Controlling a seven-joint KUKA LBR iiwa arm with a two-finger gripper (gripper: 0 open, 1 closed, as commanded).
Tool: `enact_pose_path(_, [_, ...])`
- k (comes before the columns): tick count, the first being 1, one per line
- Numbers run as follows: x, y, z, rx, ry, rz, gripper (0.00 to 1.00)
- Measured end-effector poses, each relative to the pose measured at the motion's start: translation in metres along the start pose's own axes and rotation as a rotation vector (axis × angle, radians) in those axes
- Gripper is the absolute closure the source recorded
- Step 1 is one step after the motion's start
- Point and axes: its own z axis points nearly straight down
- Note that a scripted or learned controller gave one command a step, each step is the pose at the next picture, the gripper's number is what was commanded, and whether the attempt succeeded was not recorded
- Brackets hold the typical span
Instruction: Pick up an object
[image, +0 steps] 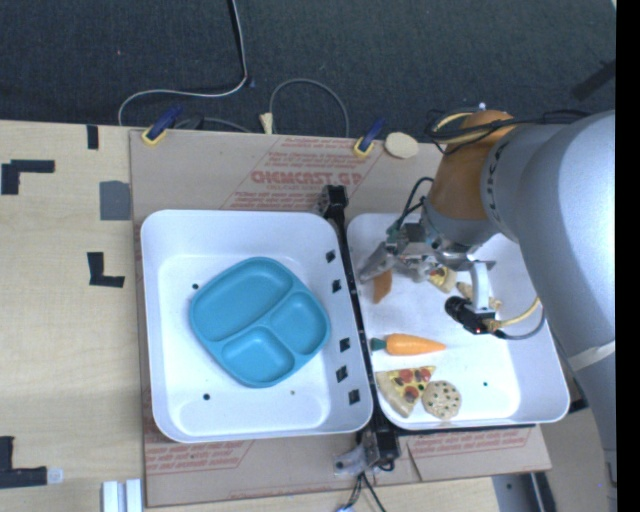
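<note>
My gripper (377, 267) is low in the right bin (520, 395), near its upper left corner and close to the divider between the bins. A small brown piece of toy food (382, 289) lies directly under the gripper's tip, touching or nearly touching it; I cannot tell whether it is gripped. Further toward the front of the same bin lie an orange carrot (412, 346), a pizza slice (403, 386) and a round cookie (440, 399). The grey arm with its orange band (462, 185) comes in from the right and covers the bin's back right part.
A blue divided plate (260, 320) lies in the middle of the left bin (165, 250). Black clips (333, 203) sit along the edge between the bins. A cable (510, 325) hangs from the wrist over the right bin.
</note>
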Motion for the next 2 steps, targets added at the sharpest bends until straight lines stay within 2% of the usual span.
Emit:
enact_pose_path(1, [-0.001,0.028,-0.004,0.027,0.006,0.005,0.00])
enact_pose_path(2, [0.003,-0.014,-0.006,-0.002,0.000,0.003,0.00])
